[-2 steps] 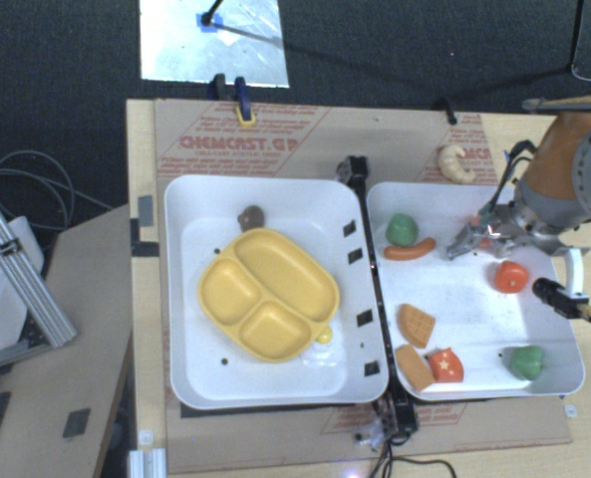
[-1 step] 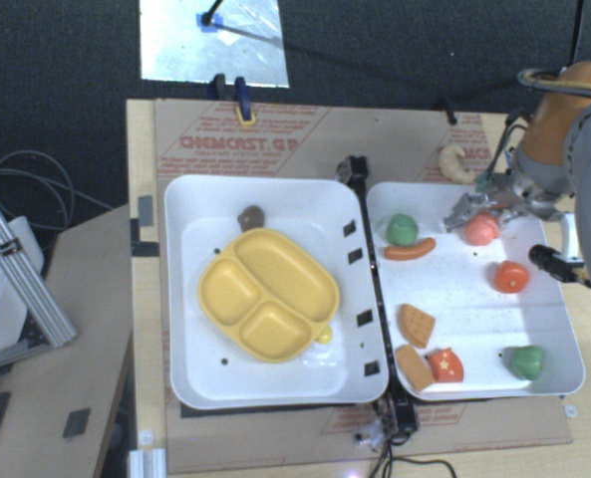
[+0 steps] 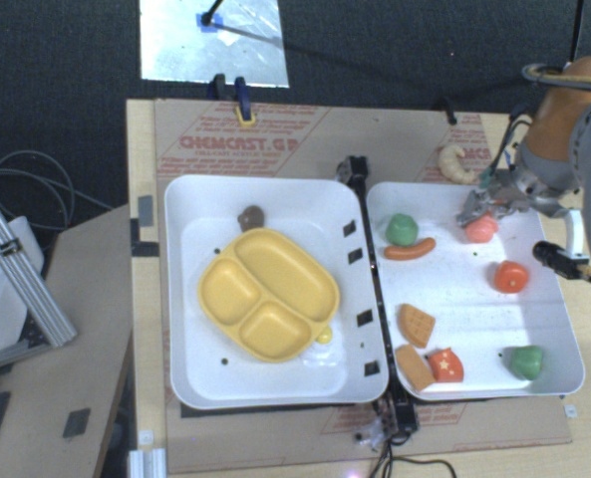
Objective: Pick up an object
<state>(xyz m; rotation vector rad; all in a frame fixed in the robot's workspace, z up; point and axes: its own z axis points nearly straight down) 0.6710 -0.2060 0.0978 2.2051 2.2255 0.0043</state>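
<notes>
Nothing lifted yet, as far as I can judge: every object I can see sits on a bin floor or on the surface.

Gripper (image 3: 486,207) is down at the far right corner of the right bin (image 3: 564,361), directly over or against the pink ball (image 3: 481,230). Arm (image 3: 564,127) comes in from the right, orange band visible above the wrist.

Gripper state: cannot tell. The tip is a small dark cluster at this angle, so the opening isn't readable, and neither is whether it's touching the ball or just above it. The ball looks like it rests on the bin floor, so I'm not calling it held.

Likely target is the pink ball, since it's the closest item to the gripper. Others in the right bin:
- green ball (image 3: 402,229) and sausage (image 3: 410,250), near the divider
- red-orange tomato (image 3: 510,277), right side
- waffle piece (image 3: 417,324), bread piece (image 3: 413,366) and red item with a star (image 3: 446,366), near the front
- green piece (image 3: 525,360), front right corner

Left bin (image 3: 190,366) has the yellow divided plate (image 3: 267,293) and a small brown object (image 3: 250,217) just behind it. A beige ring-shaped thing (image 3: 456,164) lies on the surface behind the right bin.

Remaining: close on the object, confirm the grip, lift clear.
</notes>
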